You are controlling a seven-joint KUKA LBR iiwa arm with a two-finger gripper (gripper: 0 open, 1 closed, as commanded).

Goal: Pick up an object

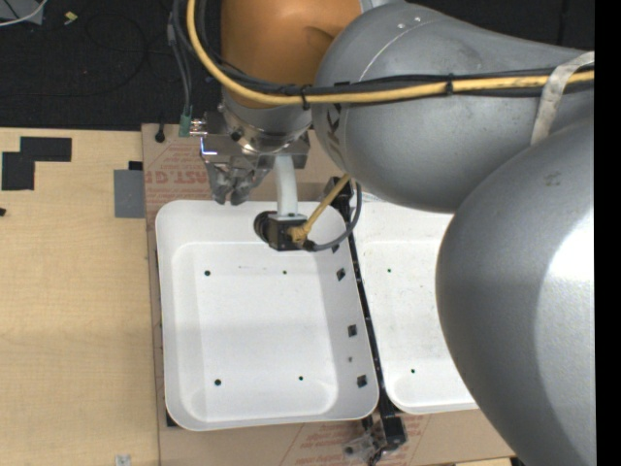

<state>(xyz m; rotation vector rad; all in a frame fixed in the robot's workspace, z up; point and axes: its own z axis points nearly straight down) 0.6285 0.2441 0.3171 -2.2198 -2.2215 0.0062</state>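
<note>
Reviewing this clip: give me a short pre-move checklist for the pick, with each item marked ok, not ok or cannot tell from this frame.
1. Gripper located: ok, it hangs over the far rim of the left bin.
2. Object to pick visible in the left bin: not ok, its floor shows just small dark dots, no object.
3. Object visible in the right bin: cannot tell, the arm covers much of it.
4. Something held between the fingers: cannot tell, the fingers are dark and blurred against the rim.
5. Cable clear of the bins: not ok, it loops down with a black fitting over the left bin's far edge.
</note>
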